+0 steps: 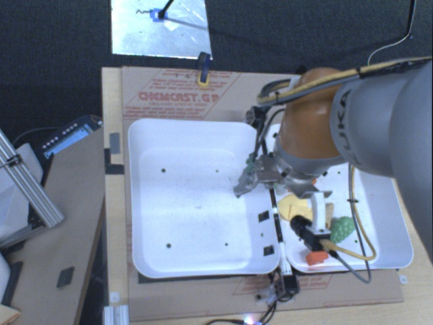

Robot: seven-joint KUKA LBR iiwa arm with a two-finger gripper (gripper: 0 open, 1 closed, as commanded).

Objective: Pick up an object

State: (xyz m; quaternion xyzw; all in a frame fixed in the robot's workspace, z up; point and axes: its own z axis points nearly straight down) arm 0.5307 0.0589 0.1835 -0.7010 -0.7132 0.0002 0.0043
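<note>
My gripper (243, 183) hangs low over the right edge of the left white bin (169, 249), close to the wall between the two bins. Nothing shows between its tips. The grey arm with its orange band (308, 114) covers much of the right bin (399, 249). In the right bin, near its front, lie a yellow object (289, 206), a green bumpy object (343, 228) and a small orange-red object (316, 257). All three sit to the right of the gripper and nearer the front, apart from it.
A tan stick-like piece (329, 214) stands between the yellow and green objects. Both bins rest on a cardboard sheet (176, 97). A shiny metal plate (159, 19) lies behind the bench, and a grey rail (30, 195) stands at the left.
</note>
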